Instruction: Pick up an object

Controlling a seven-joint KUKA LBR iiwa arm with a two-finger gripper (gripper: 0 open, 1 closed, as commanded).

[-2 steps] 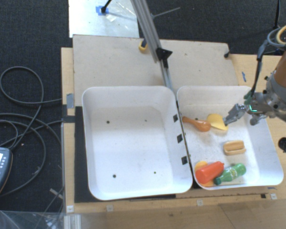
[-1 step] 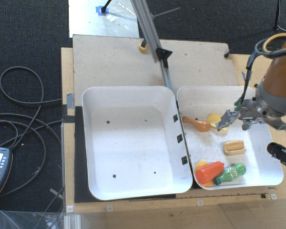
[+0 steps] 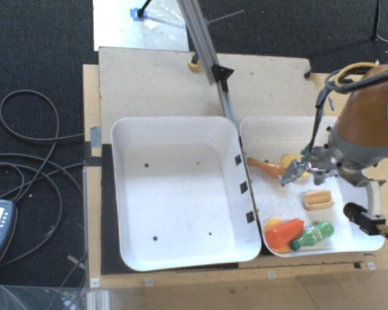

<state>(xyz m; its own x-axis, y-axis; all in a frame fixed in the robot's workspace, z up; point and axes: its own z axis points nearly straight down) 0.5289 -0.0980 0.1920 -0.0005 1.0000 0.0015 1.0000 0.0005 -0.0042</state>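
**Gripper low over the right bin's toys**

The gripper [image 3: 291,173] hangs in the right bin [image 3: 265,131], its tip beside a yellow toy [image 3: 290,161] and an orange, carrot-like piece [image 3: 266,167]. Whether the fingers are released or clenched cannot be told. A hot-dog toy [image 3: 317,199], red pepper [image 3: 286,230] and green bottle [image 3: 313,235] lie nearer the front wall.

Even bright overhead light, soft shadows, white bins [image 3: 174,129] w/ slight glare, mild blur
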